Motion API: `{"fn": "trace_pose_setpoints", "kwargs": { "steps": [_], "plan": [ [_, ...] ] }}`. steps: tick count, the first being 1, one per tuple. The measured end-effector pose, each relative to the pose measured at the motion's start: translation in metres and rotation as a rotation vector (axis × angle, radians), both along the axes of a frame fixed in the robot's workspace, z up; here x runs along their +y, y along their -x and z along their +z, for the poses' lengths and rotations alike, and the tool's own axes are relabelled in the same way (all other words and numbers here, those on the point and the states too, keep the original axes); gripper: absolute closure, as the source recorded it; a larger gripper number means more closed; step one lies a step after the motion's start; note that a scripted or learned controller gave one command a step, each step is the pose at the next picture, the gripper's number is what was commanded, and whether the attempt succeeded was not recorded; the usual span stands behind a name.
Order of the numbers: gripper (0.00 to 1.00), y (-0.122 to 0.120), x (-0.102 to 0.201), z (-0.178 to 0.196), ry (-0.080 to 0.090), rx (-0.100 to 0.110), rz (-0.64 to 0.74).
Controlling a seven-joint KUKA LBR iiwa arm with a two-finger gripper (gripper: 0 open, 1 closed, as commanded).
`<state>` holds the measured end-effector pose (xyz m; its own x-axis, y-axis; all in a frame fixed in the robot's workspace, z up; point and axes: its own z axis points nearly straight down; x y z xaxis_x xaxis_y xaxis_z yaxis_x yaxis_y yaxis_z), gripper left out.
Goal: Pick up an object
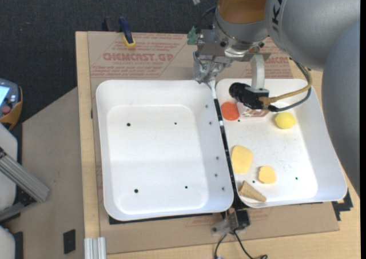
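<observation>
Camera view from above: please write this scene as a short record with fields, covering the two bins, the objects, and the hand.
left bin: white, shallow, a few dark dots on its floor
right bin: white, holds all the objects
objects: orange-red piece, yellow ball, two yellow pieces, tan wedge
hand: at the far edge, above the line where the bins meet
held object: none seen
arm: grey with orange band, reaching in from the right
</observation>
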<state>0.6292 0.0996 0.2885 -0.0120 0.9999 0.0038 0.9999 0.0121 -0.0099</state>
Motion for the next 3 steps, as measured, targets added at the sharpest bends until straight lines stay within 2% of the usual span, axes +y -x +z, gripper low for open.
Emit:
{"fn": "trace_pose_setpoints", "kwargs": {
  "steps": [1, 2, 3],
  "plan": [
    [1.00, -0.032, 0.080, -0.035, 0.002, -0.010, -0.004],
    [1.00, -0.037, 0.127, -0.051, 0.003, -0.011, -0.007],
    [1.00, -0.029, 0.124, -0.069, 0.006, -0.005, -0.012]
  ]
}}
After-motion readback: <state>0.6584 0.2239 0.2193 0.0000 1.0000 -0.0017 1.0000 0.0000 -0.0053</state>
